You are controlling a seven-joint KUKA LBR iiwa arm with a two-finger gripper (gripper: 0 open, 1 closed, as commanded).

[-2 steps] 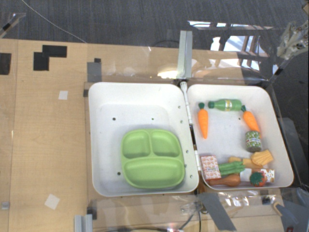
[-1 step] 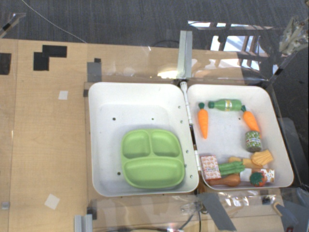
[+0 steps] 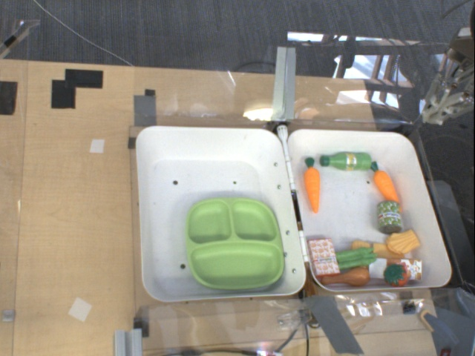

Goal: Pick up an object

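Right bin (image 3: 415,154) holds toy food, all lying loose.
- Green bottle (image 3: 347,161): on its side along far wall.
- Carrot (image 3: 312,186): left side, lengthwise, green top pointing far.
- Second carrot (image 3: 384,183): right of bottle, angled.
- Small green-labelled can (image 3: 389,216): right side, below second carrot.
- Yellow ridged piece (image 3: 403,241): just near of can.
- Red-white carton (image 3: 322,257): near-left corner.
- Green vegetable (image 3: 356,257): touching carton's right side.

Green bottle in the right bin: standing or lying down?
Lying down. The green bottle rests on its side along the far wall of the right bin, its length running left to right, between the two carrots.
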